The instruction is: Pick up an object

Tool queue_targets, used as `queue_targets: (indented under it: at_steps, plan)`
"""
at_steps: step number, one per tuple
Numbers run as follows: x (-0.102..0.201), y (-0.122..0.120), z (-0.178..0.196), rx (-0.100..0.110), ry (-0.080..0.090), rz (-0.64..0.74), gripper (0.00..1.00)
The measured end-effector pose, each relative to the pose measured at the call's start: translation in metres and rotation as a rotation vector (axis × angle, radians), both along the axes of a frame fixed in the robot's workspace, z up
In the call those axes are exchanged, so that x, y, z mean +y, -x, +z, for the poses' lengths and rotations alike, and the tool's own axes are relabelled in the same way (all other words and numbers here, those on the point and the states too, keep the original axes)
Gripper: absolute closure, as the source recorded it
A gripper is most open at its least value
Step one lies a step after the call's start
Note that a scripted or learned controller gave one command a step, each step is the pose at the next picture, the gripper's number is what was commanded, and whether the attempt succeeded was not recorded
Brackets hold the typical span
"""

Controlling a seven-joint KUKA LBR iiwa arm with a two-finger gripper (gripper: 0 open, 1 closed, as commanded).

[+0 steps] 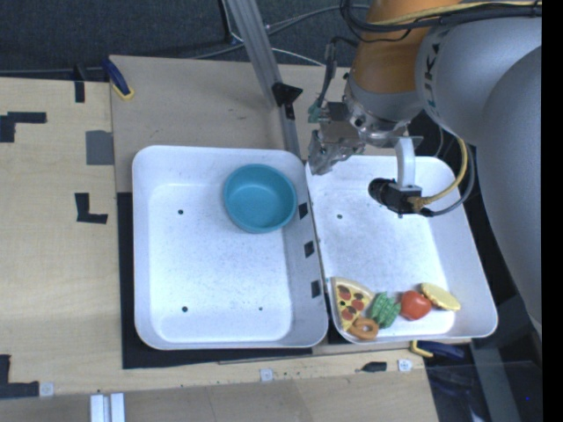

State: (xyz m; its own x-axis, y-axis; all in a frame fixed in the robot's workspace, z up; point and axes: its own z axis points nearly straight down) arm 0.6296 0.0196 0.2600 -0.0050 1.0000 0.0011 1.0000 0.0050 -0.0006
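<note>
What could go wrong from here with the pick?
1. The claw hangs at the right bin's far left corner, near the rims; descending there may strike them.
2. The toys — pizza, tomato and others — crowd the near edge, touching, so a grasp may shove neighbours or slip.

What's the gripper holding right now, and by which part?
Nothing visible between its fingers. The gripper hangs over the right bin's far-left corner, apart from the toy food at the near edge.
</note>
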Motion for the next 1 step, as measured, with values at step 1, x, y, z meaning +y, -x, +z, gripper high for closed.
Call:
queue_targets:
  at_steps: [1]
  plan:
    - [0.0546,-0.0018,0.0,0.0,0.0,0.0,1.0]
